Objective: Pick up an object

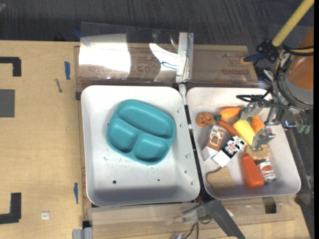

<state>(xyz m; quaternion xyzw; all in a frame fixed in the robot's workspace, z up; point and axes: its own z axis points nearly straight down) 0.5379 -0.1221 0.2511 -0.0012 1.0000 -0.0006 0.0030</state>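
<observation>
Closest to the lens, a tan bread slice and an orange bottle lie at the near edge of the right bin, part of a crowded heap of toy food where any pick must come from. Beside it the left bin carries a teal divided plate. Whether the gripper is spread or pinching cannot be told; it hangs low over the heap's right side, so the step looks like the descent to grasp, and next comes closing on one piece

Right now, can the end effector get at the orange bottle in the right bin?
Probably yes. The end effector hangs over the right bin, just above the orange bottle, whose top side lies uncovered. A small can lies close beside it and could crowd one side.
</observation>
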